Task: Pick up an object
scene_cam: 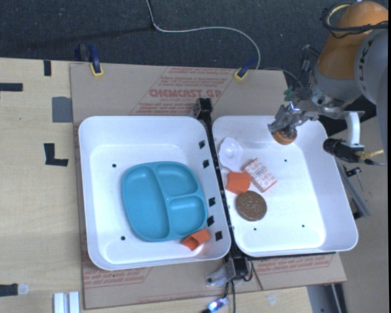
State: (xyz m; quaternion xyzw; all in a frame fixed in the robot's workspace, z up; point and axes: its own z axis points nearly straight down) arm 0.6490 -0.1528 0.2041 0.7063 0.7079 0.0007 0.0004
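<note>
Seemingly the fingers (285, 128) are closed on a small orange-brown object (285, 136) above the far edge of the right bin (326, 240). Lift straight up, slowly, keeping clear of the bin wall so the grip holds.

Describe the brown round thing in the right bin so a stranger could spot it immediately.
Start at the right bin, nearer the divider. The brown disc lies flat below the orange block and the red-and-white packet. It alone is dark brown and circular.
</note>
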